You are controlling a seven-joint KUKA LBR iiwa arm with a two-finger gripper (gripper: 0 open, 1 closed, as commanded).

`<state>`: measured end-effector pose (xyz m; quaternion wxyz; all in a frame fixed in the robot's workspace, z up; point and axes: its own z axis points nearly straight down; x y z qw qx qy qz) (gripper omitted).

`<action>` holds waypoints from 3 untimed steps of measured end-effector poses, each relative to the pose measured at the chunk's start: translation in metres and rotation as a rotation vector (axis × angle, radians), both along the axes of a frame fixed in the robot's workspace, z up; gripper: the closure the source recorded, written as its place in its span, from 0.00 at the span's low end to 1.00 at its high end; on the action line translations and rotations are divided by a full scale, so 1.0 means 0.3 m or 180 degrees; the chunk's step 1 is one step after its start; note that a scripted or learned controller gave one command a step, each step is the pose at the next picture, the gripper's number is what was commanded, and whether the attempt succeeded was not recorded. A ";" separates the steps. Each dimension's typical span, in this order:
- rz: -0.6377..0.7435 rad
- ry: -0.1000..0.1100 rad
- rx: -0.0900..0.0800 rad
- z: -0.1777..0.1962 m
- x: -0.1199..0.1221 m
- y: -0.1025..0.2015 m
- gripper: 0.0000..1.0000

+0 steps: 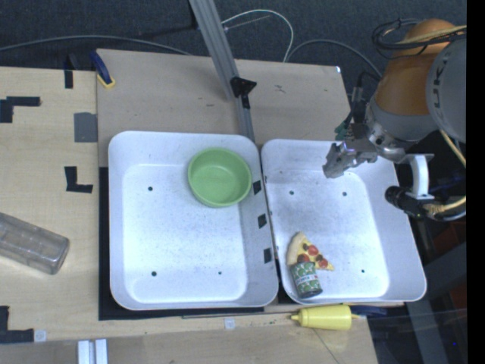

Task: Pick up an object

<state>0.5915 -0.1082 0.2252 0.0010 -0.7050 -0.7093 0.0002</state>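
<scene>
A green bowl [220, 177] sits upright at the back right of the left bin [136, 226]. In the right bin [379, 226], near its front left corner, a pizza slice toy [308, 250] lies beside a small green can [306, 280]. My gripper [336, 165] hangs over the back of the right bin, well behind the pizza slice and the can, with nothing visible between its fingers.
A yellow mustard bottle [327, 318] lies on the bench in front of the right bin. A clear plastic cylinder [30, 243] rests at the far left. A grey pole [220, 44] slants down to the divider between the bins. Cables run behind the bench.
</scene>
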 end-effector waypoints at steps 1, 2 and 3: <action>0.0001 -0.0003 0.0002 0.015 0.019 0.152 1.00; 0.0002 0.0001 0.0002 -0.001 0.025 0.331 1.00; 0.0003 -0.0002 0.0000 -0.031 0.086 0.513 1.00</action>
